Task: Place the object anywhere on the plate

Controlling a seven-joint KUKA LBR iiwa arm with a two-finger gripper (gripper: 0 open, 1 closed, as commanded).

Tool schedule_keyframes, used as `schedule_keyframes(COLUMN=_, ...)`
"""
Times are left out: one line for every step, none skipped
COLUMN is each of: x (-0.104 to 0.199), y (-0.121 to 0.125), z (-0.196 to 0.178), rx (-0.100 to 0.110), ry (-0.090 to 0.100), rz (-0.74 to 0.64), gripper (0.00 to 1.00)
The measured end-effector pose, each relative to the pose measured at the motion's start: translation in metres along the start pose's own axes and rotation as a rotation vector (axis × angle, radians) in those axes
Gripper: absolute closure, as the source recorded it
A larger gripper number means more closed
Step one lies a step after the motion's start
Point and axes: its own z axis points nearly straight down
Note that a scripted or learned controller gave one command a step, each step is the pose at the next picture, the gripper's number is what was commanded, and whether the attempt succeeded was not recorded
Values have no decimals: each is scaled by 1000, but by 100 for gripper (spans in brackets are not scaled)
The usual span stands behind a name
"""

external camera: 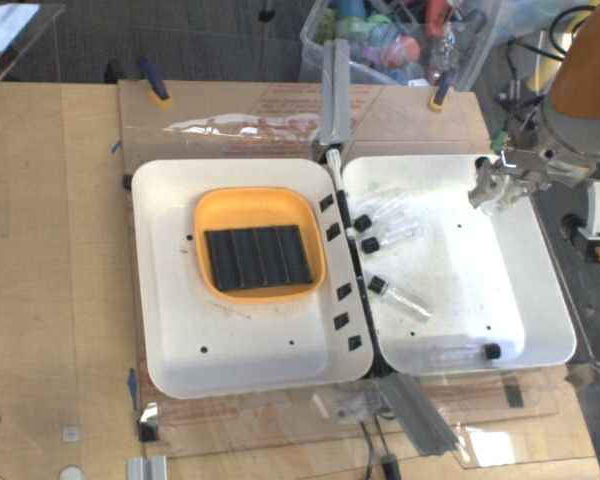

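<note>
Lying in the right bin (540, 268), vials (395, 218) sit left of the gripper (495, 190).

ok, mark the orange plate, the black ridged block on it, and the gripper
orange plate (212, 211): camera view, bare upper-left rim, left bin.
black ridged block (258, 258): camera view, centre of its top face, lying on the plate.
gripper (492, 190): camera view, at the fingertips, over the right bin's upper right corner.
</note>
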Motion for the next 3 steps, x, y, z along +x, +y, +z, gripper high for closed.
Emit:
schedule_keyframes(x=17, y=40, z=-16, rx=-6, ry=-1, rz=-271, gripper=100)
schedule_keyframes(x=19, y=42, z=-41, rx=-7, ry=-1, rz=-414, gripper=100)
schedule_keyframes(x=1, y=44, z=-52, rx=-9, ry=-3, rz=-707, gripper=100)
